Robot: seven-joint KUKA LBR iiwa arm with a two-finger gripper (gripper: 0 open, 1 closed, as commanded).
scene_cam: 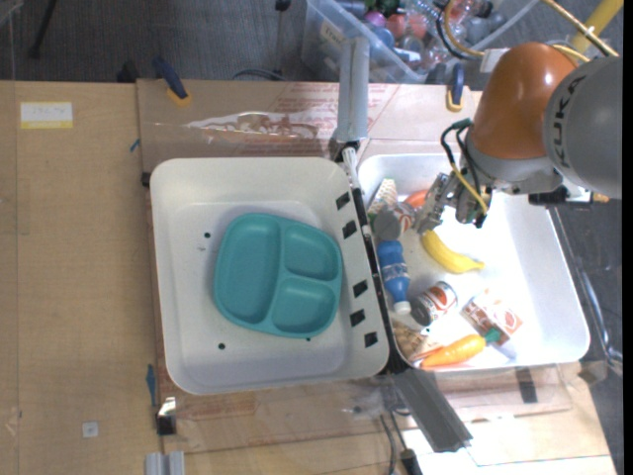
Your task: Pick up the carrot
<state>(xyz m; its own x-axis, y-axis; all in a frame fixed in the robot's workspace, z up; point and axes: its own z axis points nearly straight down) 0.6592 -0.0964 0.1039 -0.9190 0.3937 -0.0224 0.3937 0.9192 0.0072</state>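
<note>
The carrot (455,349), orange and tapered, lies along the front wall of the right bin (554,295), next to a small red and white carton (492,317). My gripper (435,209) hangs over the back left part of that bin, well behind the carrot and just above a yellow banana (452,253). A small red-orange item (418,198) sits right beside the gripper's tip; I cannot tell whether they touch.
A blue-labelled bottle (393,267) and a small can (435,300) lie along the right bin's left side. The left bin (188,206) holds a teal divided plate (278,274). A clear tub of clutter (396,8) stands behind the bench.
</note>
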